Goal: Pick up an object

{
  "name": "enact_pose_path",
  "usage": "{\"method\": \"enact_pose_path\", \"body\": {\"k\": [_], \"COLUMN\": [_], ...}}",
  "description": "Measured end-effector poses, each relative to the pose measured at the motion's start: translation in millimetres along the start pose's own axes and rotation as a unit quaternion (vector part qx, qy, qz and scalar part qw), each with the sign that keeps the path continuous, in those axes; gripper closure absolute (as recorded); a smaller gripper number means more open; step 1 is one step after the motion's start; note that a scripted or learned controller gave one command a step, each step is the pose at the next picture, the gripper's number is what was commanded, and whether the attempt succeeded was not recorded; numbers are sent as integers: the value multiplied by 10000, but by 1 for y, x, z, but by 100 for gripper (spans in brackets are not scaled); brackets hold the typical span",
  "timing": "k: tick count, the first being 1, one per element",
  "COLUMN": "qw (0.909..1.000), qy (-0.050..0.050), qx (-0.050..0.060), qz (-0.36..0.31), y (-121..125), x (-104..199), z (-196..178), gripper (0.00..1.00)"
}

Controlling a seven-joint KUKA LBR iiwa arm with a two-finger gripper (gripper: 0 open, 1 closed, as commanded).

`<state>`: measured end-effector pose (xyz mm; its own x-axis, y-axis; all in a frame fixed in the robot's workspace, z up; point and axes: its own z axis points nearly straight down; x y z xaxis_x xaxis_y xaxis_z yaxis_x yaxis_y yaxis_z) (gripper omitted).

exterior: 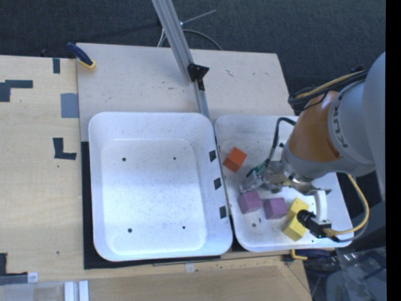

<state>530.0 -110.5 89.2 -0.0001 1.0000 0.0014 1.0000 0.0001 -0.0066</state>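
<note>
My gripper (255,179) hangs low over the middle of the right bin (250,127), reaching in from the right below the orange-banded wrist. An orange cube (235,158) lies just up and left of it. A purple cube (250,201) sits directly below the gripper, close to it, and a second purple cube (274,207) lies to its right. Towards the bin's front right corner lies a yellow block (294,221). A small green bit (257,168) shows at the gripper's upper side. I see nothing clearly held.
The left bin (150,187) stands wall to wall with the right one. A slanted metal rail (178,36) runs from the top down to the bins' shared edge. A blue and yellow clamp (81,55) lies on the bench at the far left.
</note>
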Motion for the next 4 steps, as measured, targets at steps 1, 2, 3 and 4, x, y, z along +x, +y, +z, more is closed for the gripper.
{"method": "enact_pose_path", "body": {"k": [1, 2, 3, 4], "qw": [10000, 10000, 10000, 10000], "qy": [-13, -2, -2, 8], "qx": [-21, -26, -26, -34], "qz": [10, -4, -4, -34], "y": [-3, -2, -2, -24], "x": [-42, -39, -39, 24], "z": [-3, -3, -3, -52], "gripper": [0, 0, 0, 0]}}
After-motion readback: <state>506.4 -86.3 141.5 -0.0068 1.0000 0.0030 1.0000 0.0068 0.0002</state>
